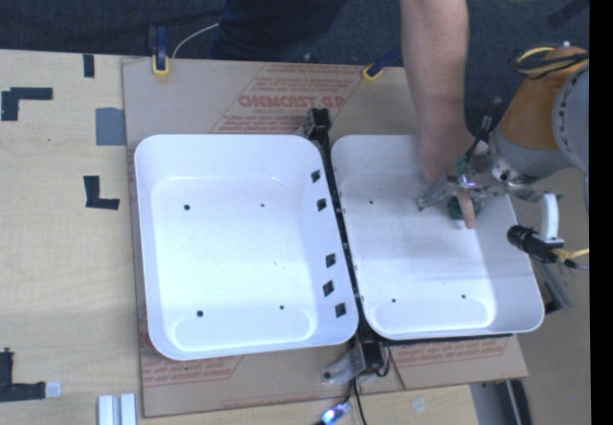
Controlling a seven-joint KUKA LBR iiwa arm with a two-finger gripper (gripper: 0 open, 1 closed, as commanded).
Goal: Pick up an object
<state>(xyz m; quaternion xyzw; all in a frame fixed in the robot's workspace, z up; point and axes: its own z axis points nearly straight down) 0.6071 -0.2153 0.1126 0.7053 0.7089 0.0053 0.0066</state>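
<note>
Object candidate: a small green and pinkish thing (465, 209) lies right at the gripper (461, 187), just under its tip, on the floor of the right bin (421, 270). It is too small and blurred for me to name. I also cannot say whether it is a separate item or part of the tooling.

From my seat I cannot tell whether the gripper is clenched, released or grasping anything. The metal parts blur together there. A person's hand (439, 169) is touching or nearly touching the gripper on the side toward the left bin (230, 251), and it covers part of the gripper. The forearm (433, 59) comes down to it from the far edge of the bench.

I judge the step in hand to be the grasp attempt itself. The robot arm (541, 126) has the gripper low in the bin, at the object, and nothing is lifted.

The next move calls for that hand to be out of the bin first. Then I would want a firm closure on the small thing and a straight lift, checking that it comes up with the gripper. The bin floor away from the gripper, toward the near rim, looks bare, so this is my only target.
</note>
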